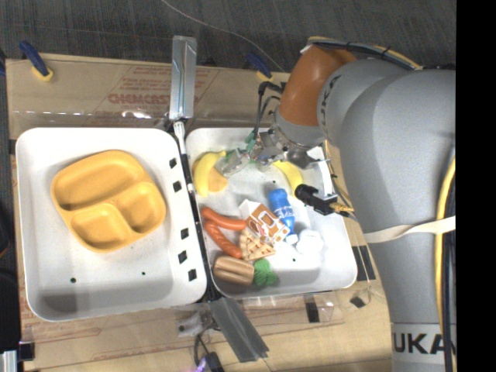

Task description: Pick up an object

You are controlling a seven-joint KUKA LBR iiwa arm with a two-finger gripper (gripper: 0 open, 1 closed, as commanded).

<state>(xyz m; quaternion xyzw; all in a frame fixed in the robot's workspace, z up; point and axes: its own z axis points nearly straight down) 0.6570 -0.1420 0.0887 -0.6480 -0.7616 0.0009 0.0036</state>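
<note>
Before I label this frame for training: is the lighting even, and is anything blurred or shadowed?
In the camera view the light is soft and fairly even; the yellow tray is sharp, the arm shades the right bin slightly, and the gripper area looks soft, small details hard to read.

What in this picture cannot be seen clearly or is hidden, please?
- Gripper, camera view: too small and cluttered to tell its finger state.
- Right bin: its far right side is covered by the arm.
- Yellow toy: partly under the gripper, shape unclear.
- Blue bottle: label too small to read.
</note>
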